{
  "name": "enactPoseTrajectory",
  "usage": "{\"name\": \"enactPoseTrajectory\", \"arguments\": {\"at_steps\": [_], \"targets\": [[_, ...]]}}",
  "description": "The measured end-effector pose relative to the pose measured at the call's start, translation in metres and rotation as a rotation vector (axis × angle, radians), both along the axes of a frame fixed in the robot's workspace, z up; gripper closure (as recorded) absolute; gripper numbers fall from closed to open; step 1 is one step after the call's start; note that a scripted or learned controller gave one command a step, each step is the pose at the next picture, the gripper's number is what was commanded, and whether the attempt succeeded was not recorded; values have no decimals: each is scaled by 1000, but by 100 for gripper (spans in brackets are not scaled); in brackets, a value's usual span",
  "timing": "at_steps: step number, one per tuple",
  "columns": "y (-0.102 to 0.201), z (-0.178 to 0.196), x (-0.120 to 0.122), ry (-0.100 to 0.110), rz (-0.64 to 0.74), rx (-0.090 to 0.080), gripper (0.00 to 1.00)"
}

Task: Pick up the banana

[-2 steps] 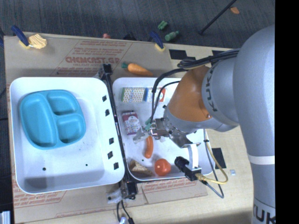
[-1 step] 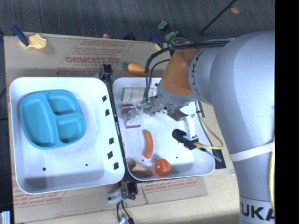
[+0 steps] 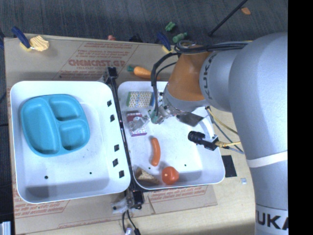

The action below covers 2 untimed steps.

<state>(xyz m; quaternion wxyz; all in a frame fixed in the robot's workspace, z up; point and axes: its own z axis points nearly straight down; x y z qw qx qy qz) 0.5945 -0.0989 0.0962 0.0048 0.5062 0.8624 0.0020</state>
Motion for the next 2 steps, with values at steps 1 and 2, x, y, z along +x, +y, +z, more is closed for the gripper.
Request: {"name": "enactPoseTrajectory", "arguments": {"at_steps": [1, 2], "targets": [[-1, 0, -38, -1, 403, -3, 0], [5, -1, 18, 8, 286, 0, 0]]}}
